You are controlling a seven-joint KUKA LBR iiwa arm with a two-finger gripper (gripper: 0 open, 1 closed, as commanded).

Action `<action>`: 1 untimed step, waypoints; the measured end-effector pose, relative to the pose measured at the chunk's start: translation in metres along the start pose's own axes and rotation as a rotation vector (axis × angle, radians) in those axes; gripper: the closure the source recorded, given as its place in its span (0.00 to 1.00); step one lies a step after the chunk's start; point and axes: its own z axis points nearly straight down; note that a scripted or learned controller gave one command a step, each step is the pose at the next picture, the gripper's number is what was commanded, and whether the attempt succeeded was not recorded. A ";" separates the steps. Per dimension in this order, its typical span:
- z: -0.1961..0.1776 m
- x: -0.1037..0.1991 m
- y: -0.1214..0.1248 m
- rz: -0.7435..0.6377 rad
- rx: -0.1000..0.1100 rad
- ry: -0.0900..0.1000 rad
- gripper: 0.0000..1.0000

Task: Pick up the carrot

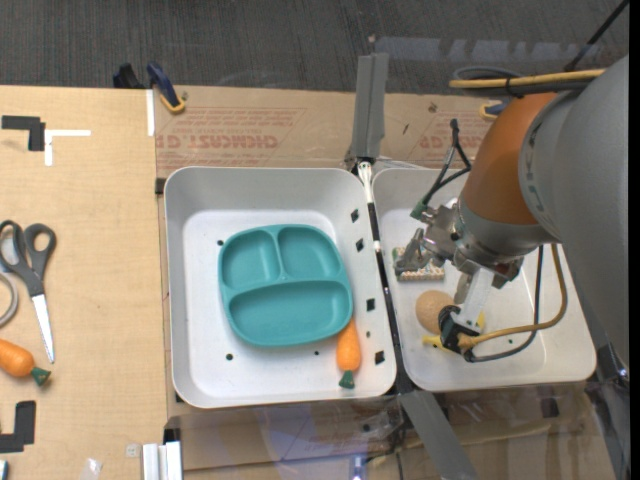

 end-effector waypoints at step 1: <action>0.000 -0.026 0.006 0.416 0.001 0.000 0.00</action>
